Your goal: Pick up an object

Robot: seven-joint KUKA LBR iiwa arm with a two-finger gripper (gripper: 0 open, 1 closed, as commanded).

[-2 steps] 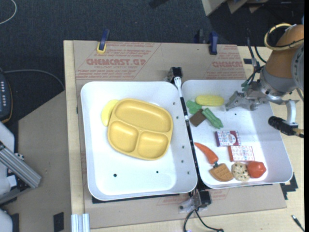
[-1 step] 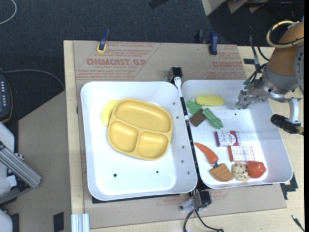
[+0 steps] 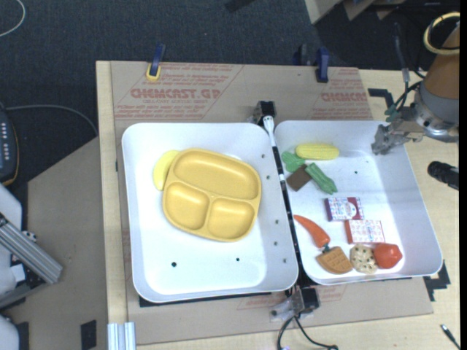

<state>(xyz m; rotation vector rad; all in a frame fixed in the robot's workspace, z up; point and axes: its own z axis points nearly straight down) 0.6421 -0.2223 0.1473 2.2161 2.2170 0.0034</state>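
White plastic forms both bins. The left bin (image 3: 146,195) is occupied by a yellow divided tray (image 3: 210,194), with a yellow disc-like piece (image 3: 162,169) tucked partly beneath its left edge. The right bin (image 3: 408,188) is loaded with toy food: a corn cob (image 3: 317,151), green pieces (image 3: 314,172), a brown block (image 3: 298,181), two pink-and-white packets (image 3: 353,220), an orange chilli (image 3: 312,230), a toast slice (image 3: 335,260), a cookie (image 3: 362,258) and a tomato (image 3: 387,254). The gripper (image 3: 385,138) is positioned over the right bin's far right rim, apart from all items. Nothing is seen between the fingers; their opening cannot be judged, as the detail appears too small.
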